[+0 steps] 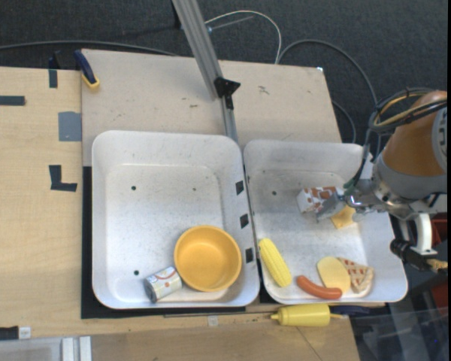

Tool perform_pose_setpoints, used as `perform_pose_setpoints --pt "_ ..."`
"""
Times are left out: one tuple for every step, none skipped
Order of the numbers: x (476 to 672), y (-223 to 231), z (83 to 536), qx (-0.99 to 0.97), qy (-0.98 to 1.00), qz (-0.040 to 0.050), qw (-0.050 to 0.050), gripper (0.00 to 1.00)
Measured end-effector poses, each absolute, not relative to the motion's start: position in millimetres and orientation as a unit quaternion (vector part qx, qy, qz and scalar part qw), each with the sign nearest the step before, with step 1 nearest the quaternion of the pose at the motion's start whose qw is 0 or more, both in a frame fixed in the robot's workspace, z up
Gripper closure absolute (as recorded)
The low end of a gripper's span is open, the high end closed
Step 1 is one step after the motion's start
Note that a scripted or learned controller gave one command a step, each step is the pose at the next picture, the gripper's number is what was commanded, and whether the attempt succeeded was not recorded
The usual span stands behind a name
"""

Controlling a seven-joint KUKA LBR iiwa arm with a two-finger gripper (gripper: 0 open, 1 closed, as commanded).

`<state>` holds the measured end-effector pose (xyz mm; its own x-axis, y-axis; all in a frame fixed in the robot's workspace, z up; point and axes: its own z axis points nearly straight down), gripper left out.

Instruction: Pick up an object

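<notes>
My gripper (335,204) reaches in from the right and sits low in the right bin (286,156), near its right wall. A small red-and-white carton (314,198) lies right against its left side. Just below and right of the gripper is a yellow cheese wedge (345,217), touching it. Along the bin's front lie a corn cob (274,261), a red sausage (318,287), a pale yellow disc (332,272) and a pizza slice (359,275). The left bin (135,164) holds a yellow bowl (207,258) and a small can (162,283) lying on its side.
A yellow mustard bottle (304,316) lies on the bench edge just in front of the right bin. A grey pole (203,40) slants over the back of the bench, ending above the seam between the bins. Cables loop behind the right bin.
</notes>
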<state>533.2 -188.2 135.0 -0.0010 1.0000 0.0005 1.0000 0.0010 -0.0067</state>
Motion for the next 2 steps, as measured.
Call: perform_pose_setpoints --pt "534.3 -187.8 147.3 -0.706 -0.708 0.001 0.001 1.0" --pt "529.9 -182.7 207.2 -0.706 -0.708 -0.0009 -0.002 1.0"
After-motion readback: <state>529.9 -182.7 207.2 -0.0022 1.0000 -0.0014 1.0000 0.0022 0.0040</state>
